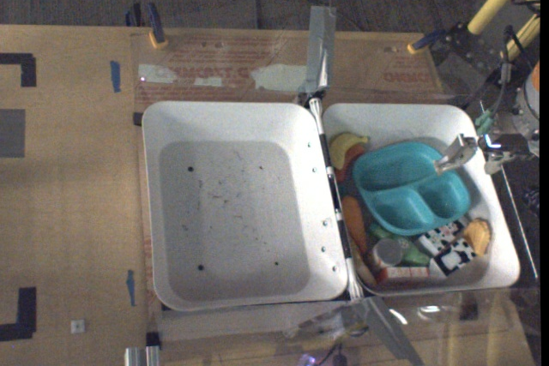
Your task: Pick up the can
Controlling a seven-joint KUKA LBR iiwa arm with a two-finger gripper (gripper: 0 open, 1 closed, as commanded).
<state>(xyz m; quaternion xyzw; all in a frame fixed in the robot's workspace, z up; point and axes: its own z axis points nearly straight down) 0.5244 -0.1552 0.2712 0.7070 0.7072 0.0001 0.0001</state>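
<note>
The can (390,255) lies in the right bin (506,257) near its front wall, its grey round end facing up-left and a red-and-white label along its side. It is wedged between an orange toy and a green item, just below a teal divided plate (410,189). My gripper (472,154) hovers over the plate's upper right rim, near the bin's right wall. It is well behind and to the right of the can, not touching it.
A yellow banana toy (345,148) and an orange carrot-like toy (352,223) line the right bin's left wall. A black-and-white checkered block (452,250) and a tan pastry toy (478,236) sit at the front right. The left bin (163,133) stands alongside.
</note>
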